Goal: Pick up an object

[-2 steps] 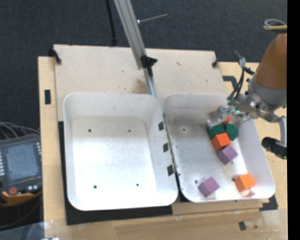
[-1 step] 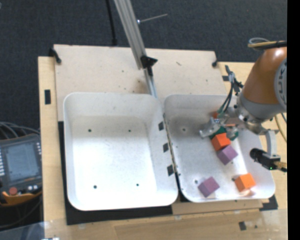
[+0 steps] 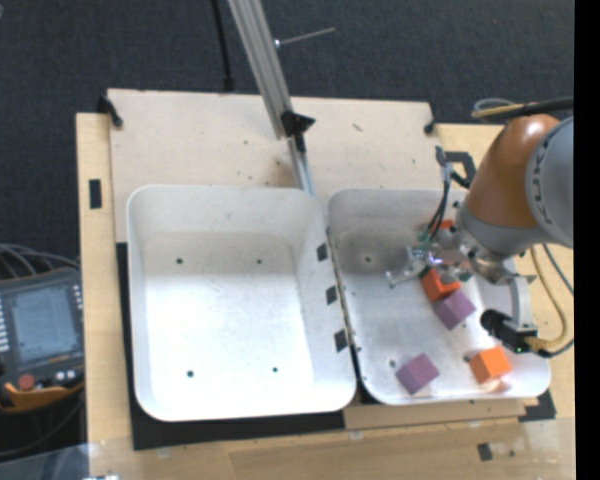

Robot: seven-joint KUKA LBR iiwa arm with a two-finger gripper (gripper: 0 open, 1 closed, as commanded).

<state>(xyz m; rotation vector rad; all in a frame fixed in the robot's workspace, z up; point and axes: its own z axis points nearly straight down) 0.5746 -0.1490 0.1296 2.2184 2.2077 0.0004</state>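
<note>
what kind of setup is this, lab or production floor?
Most likely a research lab test cell, not production. A robot arm works over two white bins on a bare plywood bench, sorting small purple and orange blocks; a teach pendant lies on the carpet beside it.
</note>
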